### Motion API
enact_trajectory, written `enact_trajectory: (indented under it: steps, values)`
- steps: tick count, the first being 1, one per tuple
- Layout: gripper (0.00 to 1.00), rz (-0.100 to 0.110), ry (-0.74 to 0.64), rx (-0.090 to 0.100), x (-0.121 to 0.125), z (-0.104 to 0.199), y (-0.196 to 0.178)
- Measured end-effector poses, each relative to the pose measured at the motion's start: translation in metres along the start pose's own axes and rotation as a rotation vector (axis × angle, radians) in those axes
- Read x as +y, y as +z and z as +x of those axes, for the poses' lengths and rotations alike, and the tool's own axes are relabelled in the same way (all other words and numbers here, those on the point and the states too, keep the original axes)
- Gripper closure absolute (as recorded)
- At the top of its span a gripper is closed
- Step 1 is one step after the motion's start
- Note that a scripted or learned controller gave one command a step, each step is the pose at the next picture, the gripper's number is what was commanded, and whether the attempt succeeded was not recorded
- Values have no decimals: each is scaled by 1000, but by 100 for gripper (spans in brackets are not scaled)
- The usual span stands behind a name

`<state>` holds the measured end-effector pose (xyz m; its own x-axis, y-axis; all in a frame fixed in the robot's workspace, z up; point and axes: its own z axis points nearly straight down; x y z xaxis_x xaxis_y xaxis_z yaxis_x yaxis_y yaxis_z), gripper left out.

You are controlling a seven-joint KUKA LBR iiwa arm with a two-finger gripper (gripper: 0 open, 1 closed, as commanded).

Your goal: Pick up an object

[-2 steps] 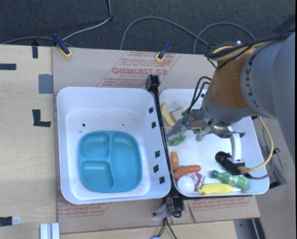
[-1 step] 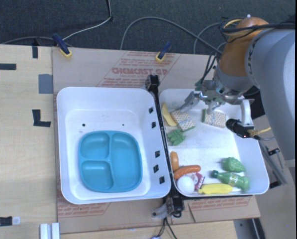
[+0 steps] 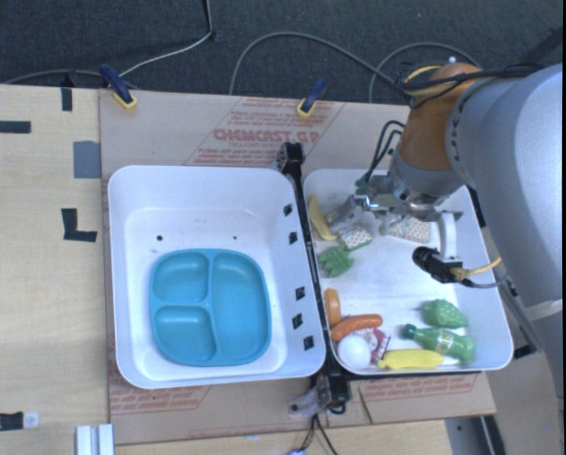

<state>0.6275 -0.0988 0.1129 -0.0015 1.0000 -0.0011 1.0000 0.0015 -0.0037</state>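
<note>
Left bin (image 3: 131,254): one blue divided plate (image 3: 209,306), lying flat.

Right bin (image 3: 496,335): toy food. Banana slice (image 3: 318,218) and green leafy piece (image 3: 336,261) by the divider; carrot (image 3: 333,305), sausage (image 3: 356,326), egg (image 3: 355,351) and yellow banana (image 3: 410,358) along the near wall; green bottle (image 3: 441,340) and green vegetable (image 3: 444,314) toward the right corner.

Claw (image 3: 377,218): low over the bin's far end, above checkered packets (image 3: 356,238); whether spread or pinching cannot be told.

Step, as judged: the reach, nothing seen held. Next: close on one piece, then lift clear.

Light wood bench (image 3: 36,282); brown cardboard sheet (image 3: 216,136) on it, two white bins (image 3: 131,254) side by side on cardboard.
</note>
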Motion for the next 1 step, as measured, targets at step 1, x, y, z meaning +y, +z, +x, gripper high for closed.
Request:
enact_trajectory:
  steps: [1]
  values:
    - [0,-6,0,0,-24,-10,27]
